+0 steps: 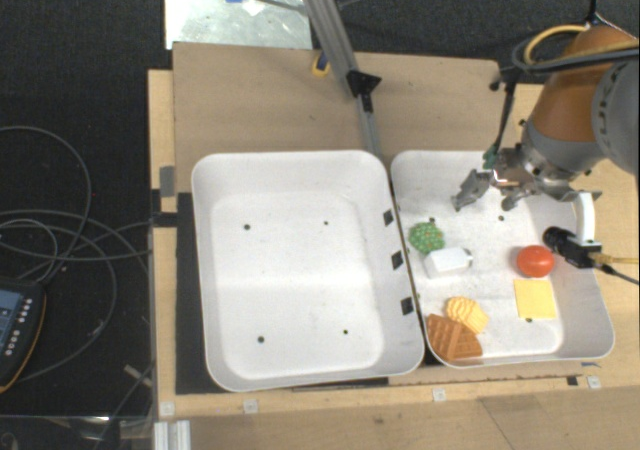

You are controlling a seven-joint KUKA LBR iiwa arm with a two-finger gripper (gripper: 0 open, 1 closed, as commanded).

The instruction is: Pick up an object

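Note:
My gripper point(490, 196) hangs over the back part of the right bin point(420, 170), its two grey fingers spread apart with nothing between them. Below it in that bin lie a green bumpy piece point(427, 236), a white block point(448, 261), a red tomato-like ball point(535, 260), a yellow flat square point(536, 299), a yellow ridged piece point(466, 313) and an orange-brown wedge point(454, 339). All the objects rest on the bin floor, apart from the fingers.
The left bin point(290, 268) sits beside the right one, with black clips along the shared rim. A slanted metal pole point(335, 28) crosses the back of the bench. Cables lie on the floor at left.

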